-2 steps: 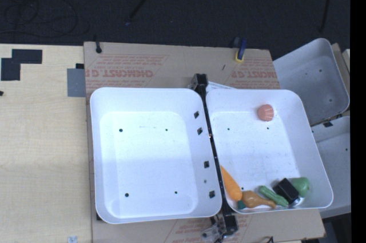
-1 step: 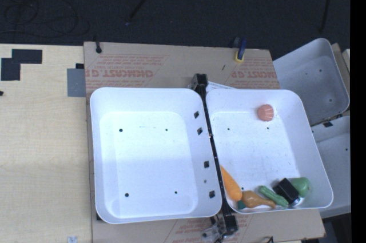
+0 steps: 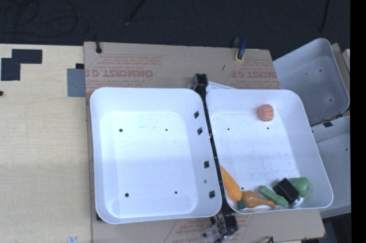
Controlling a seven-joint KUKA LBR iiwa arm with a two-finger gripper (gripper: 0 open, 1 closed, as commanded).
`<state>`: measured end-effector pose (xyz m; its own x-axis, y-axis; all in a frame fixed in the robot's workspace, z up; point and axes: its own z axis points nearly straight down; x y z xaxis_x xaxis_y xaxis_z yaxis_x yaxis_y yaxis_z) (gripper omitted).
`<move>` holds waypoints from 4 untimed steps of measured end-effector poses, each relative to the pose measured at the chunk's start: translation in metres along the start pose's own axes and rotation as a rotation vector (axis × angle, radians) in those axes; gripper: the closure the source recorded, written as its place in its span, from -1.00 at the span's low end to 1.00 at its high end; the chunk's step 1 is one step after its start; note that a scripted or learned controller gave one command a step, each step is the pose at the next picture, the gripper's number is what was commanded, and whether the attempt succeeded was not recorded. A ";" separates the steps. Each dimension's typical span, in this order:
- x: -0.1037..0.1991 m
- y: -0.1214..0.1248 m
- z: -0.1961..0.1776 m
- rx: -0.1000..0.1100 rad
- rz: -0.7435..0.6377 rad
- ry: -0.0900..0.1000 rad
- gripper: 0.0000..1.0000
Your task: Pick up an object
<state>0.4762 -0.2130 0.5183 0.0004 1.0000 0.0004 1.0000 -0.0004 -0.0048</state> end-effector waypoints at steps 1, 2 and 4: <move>0.002 0.108 0.029 0.002 -0.006 0.002 1.00; -0.001 0.068 -0.023 -0.007 0.002 -0.002 1.00; 0.091 0.092 -0.022 -0.007 -0.010 0.001 1.00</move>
<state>0.5688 -0.1220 0.5395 -0.0094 1.0000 0.0017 1.0000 0.0094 0.0021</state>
